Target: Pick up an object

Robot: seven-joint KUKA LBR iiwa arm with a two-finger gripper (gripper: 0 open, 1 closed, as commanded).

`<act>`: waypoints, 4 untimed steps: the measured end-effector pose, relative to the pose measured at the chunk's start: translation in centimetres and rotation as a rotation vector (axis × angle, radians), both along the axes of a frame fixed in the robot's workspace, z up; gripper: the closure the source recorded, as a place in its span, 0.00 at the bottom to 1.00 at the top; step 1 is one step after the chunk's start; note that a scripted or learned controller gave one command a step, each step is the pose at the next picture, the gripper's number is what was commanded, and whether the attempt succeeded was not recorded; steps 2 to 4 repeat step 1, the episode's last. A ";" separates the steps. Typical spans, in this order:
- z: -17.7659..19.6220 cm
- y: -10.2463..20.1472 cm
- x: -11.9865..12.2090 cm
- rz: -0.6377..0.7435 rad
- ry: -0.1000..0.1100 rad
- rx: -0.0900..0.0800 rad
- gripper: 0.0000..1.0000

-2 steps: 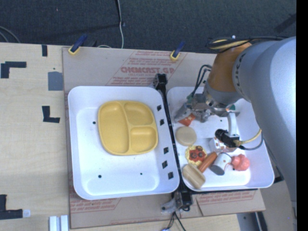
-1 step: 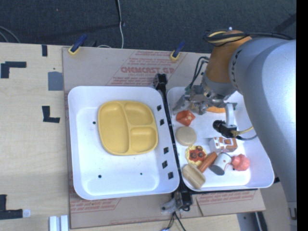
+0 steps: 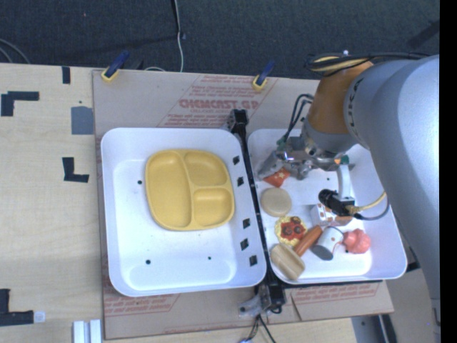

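Note:
My gripper (image 3: 284,164) is low over the far left part of the right bin (image 3: 385,263), near the divider. A small red-orange piece (image 3: 277,179) lies right under it and is partly hidden by it. I cannot tell whether they touch. Toward the front lie a round beige disc (image 3: 275,202), a pizza-like piece (image 3: 291,229), an orange sausage (image 3: 308,240), a tan bread loaf (image 3: 287,261), a grey cup (image 3: 327,244) on its side and a pink lump (image 3: 357,241).
A yellow divided plate (image 3: 191,189) lies in the left bin (image 3: 121,263). The grey arm with its orange band (image 3: 334,106) covers the right bin's far right side. Black clips run along the divider (image 3: 246,206) between the bins.

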State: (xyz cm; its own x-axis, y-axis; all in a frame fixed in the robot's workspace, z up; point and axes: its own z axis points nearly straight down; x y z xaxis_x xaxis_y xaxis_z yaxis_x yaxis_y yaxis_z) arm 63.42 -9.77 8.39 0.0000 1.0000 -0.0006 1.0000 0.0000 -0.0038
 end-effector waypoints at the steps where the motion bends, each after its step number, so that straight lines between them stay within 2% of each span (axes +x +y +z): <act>1: 0.0 -0.4 3.2 0.003 -0.004 0.001 0.00; 4: 0.0 -0.4 3.2 0.003 -0.004 0.001 0.00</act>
